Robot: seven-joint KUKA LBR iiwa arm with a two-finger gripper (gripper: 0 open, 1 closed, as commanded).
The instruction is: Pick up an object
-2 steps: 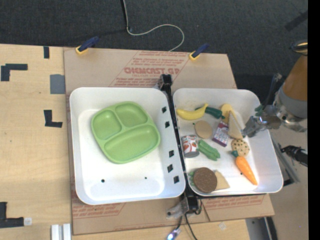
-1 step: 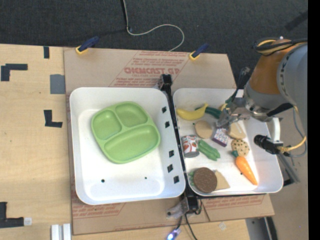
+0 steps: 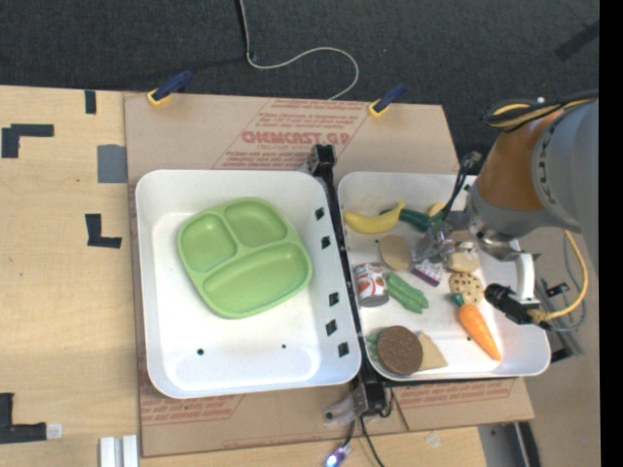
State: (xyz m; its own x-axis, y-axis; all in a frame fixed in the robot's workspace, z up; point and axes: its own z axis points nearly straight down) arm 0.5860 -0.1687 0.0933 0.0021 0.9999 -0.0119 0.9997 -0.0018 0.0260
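Note:
The right bin (image 3: 531,363) holds several toy foods. A yellow banana (image 3: 373,220) lies at the back, with a tan disc (image 3: 395,253) just in front of it. A red and white can (image 3: 371,284) and a green vegetable (image 3: 407,293) sit mid-bin. At the front is a dark brown cookie (image 3: 397,349), and on the right an orange carrot (image 3: 479,329) and a chip cookie (image 3: 465,283). My gripper (image 3: 436,244) hangs low over the bin's middle, right above a small purple piece (image 3: 425,272). Nothing shows held in it.
The left bin (image 3: 165,358) holds a green divided plate (image 3: 245,256). A black divider (image 3: 336,251) runs between the bins. The grey arm with its orange band (image 3: 516,168) crosses the right bin's far right corner. Cables (image 3: 560,305) hang by the right rim.

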